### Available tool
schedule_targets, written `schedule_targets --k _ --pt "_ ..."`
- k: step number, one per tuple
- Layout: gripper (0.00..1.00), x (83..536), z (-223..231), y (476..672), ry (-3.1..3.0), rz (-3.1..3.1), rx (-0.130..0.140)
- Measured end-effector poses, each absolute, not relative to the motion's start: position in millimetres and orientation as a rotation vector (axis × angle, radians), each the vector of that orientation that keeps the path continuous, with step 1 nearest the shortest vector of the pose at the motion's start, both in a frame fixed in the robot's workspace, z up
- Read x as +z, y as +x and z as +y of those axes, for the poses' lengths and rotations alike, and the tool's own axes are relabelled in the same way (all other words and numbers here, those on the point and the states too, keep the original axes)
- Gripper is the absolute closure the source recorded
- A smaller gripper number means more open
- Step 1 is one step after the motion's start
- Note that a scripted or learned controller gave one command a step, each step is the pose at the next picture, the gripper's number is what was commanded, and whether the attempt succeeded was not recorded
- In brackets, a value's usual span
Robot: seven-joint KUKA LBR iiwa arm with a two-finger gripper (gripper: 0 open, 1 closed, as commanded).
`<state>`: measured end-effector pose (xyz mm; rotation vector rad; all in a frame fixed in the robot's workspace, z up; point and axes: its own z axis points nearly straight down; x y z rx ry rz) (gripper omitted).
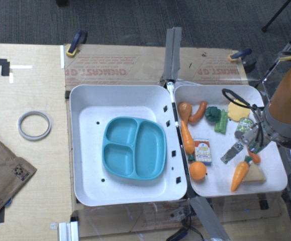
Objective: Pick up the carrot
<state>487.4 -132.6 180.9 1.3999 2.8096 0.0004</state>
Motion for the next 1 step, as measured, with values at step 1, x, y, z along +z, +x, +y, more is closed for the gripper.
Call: schedule_targets --k 1 --pt "0.00 91.5 -177.1 477.5 1.540 2.738 0.000"
